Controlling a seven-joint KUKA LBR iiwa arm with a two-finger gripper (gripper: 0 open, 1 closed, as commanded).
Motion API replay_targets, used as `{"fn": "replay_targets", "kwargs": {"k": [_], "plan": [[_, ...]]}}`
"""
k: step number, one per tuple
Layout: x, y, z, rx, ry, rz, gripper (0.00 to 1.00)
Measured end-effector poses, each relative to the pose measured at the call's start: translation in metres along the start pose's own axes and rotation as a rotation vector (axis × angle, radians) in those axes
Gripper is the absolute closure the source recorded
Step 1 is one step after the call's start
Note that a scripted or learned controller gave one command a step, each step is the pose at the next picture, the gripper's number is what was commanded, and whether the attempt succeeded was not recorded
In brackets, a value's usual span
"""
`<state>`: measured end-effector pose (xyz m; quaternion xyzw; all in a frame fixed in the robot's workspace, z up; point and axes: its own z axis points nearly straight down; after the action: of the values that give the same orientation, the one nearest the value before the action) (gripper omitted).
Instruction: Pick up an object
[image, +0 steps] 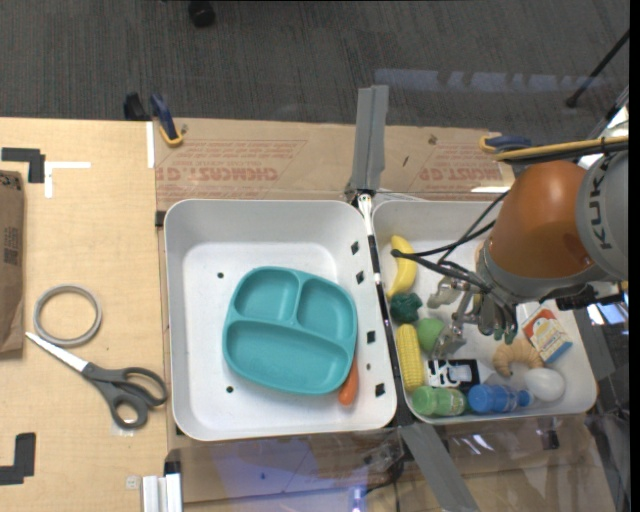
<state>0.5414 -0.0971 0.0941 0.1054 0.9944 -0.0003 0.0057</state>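
My gripper (463, 322) hangs over the middle of the right bin (440, 206), beneath the arm's orange band. Around it lie a yellow banana (400, 262), a dark green piece (404, 307), a light green ball (430, 332) and a corn cob (409, 357). A black-and-white card (452, 373) lies just below the gripper. Along the bin's front edge are a green bottle (437, 402), a blue bottle (495, 399) and a white egg-shaped thing (545, 383). I see nothing lifted by the gripper.
The left bin (180, 300) holds a teal divided plate (290, 330) with an orange carrot (348, 385) at its lower right. A small carton (546, 336) and a tan toy (512, 355) sit at the right bin's right side. Scissors (100, 378) and a tape ring (67, 313) lie on the bench at left.
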Motion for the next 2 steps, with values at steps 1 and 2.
{"fn": "replay_targets", "kwargs": {"k": [1,2], "plan": [[0.0196,-0.0034,0.0015,0.000,0.007,0.064,0.00],[0.0226,-0.0063,0.0019,0.000,0.008,0.157,0.00]]}}
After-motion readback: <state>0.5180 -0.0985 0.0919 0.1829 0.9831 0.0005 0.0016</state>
